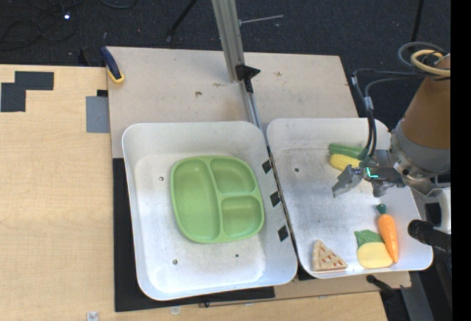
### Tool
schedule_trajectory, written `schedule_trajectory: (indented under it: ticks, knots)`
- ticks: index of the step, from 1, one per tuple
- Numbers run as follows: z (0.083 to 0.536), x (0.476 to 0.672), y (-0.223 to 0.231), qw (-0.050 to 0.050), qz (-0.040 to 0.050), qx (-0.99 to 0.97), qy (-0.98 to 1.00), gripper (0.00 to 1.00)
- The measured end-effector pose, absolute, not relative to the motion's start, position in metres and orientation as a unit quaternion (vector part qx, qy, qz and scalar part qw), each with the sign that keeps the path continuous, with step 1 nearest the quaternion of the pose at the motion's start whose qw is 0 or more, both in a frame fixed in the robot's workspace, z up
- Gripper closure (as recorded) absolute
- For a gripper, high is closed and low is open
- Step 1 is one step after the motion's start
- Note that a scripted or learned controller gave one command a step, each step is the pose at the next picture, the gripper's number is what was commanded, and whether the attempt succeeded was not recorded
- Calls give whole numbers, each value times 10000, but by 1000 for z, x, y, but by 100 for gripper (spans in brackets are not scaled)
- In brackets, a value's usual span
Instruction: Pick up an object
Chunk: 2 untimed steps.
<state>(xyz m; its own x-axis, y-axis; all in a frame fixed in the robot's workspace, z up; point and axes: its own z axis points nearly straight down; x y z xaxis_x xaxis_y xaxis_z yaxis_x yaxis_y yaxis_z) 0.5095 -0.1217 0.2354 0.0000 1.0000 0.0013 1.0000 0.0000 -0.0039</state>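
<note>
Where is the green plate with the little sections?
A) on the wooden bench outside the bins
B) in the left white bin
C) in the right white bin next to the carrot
B: the green plate lies flat in the left bin, while the carrot and other toy foods sit in the right bin.

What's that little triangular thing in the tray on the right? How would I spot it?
Look in the right bin, along its near edge. There lies a waffle wedge, tan with a criss-cross grid, left of the yellow-and-green toy and carrot. It is the one flat, triangular piece.
</note>
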Motion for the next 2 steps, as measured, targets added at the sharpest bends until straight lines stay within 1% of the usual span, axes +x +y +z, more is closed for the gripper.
schedule_trajectory:
  ticks: [1, 2]
  knots:
    - [235, 510, -122, 17, 8, -7071, -7071, 0]
    - [183, 519, -121, 36, 22, -7070, -7072, 0]
